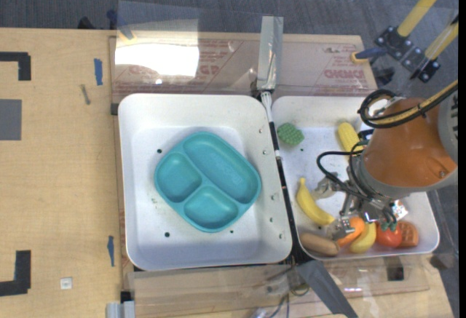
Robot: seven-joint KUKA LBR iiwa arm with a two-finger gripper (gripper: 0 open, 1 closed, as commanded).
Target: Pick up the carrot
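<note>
While the grey arm with its orange band (404,153) reaches in from the right, its tool (362,213) hangs low over the front of the right bin (320,142), in among a cluster of toy foods. Whether the tool is open or closed cannot be told, since the wrist and cables cover it from above.

A small orange piece, which looks to be the carrot (352,226), lies just under the tool near the bin's front edge; it is partly hidden, so I cannot tell if the tool touches it. Beside it on the right sits a red tomato (399,234), and a short yellow piece (366,237) lies between the two. A brown sausage-shaped item (319,243) rests at the front edge to the left. A yellow banana (312,204) lies left of the tool. Another yellow item (348,136) sits farther back, and a green leafy piece (290,134) lies near the bin's back left corner.

The left bin (145,127) holds a teal divided plate (207,180) with three compartments. Both bins sit side by side on the wooden table (51,164).
</note>
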